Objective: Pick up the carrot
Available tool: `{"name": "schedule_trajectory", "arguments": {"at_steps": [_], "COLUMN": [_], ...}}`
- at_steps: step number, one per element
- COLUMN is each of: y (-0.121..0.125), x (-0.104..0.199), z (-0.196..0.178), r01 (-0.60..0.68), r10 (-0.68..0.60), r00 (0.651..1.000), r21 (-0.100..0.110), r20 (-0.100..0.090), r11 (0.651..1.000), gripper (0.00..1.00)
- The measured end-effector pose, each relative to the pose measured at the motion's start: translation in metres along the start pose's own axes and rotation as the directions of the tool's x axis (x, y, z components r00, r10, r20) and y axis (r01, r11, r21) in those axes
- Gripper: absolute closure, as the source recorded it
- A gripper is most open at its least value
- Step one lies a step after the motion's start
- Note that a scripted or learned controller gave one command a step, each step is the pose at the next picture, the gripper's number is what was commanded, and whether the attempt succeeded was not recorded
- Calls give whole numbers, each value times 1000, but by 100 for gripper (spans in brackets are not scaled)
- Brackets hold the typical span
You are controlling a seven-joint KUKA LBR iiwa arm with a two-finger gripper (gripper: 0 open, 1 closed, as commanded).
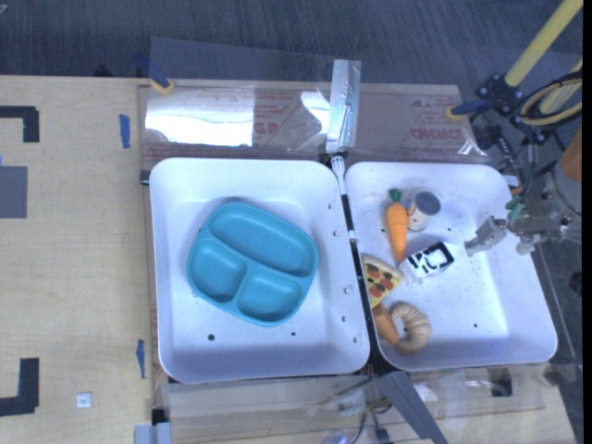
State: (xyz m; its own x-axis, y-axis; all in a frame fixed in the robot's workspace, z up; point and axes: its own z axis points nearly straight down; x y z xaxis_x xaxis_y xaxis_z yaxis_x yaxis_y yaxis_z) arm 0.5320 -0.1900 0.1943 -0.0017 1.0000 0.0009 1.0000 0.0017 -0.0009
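Start at the grey two-finger gripper [488, 233], which reaches in over the right rim of the right-hand shallow white bin [481, 326]; you cannot tell from this view how far apart its fingers stand, and nothing is visibly caught between them.

Take the orange plastic carrot with its green top [397, 227] as your landmark. It lies in the upper left part of that right bin, green end pointing away from you, well apart from the gripper. Just beside it on the gripper side sits a small round grey-capped container [425, 205]. Below the carrot and towards the gripper lies a small black-and-white block [431, 259]. Directly below the carrot, near the bin's left wall, a toy pizza slice [378, 280] rests, and further below still a tan ring-shaped toy pastry [408, 326].

To the carrot's left, across the bin walls, the left-hand shallow white bin [185, 331] holds a turquoise three-compartment plastic plate [252, 262].

Both bins sit on a pale wooden bench [74, 248] marked with black and blue tape. Above the carrot, past the bins' far edge, clear sheeting over cardboard [277, 118] gives way to dark grey carpet [277, 7]. A yellow pole [550, 26] slants at the upper right.
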Motion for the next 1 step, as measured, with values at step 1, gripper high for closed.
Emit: {"name": "schedule_trajectory", "arguments": {"at_steps": [1], "y": [27], "x": [57], "z": [66], "r01": [-125], "r10": [125], "r00": [992], "r21": [-6], "r20": [0], "r11": [992], "gripper": [0]}}
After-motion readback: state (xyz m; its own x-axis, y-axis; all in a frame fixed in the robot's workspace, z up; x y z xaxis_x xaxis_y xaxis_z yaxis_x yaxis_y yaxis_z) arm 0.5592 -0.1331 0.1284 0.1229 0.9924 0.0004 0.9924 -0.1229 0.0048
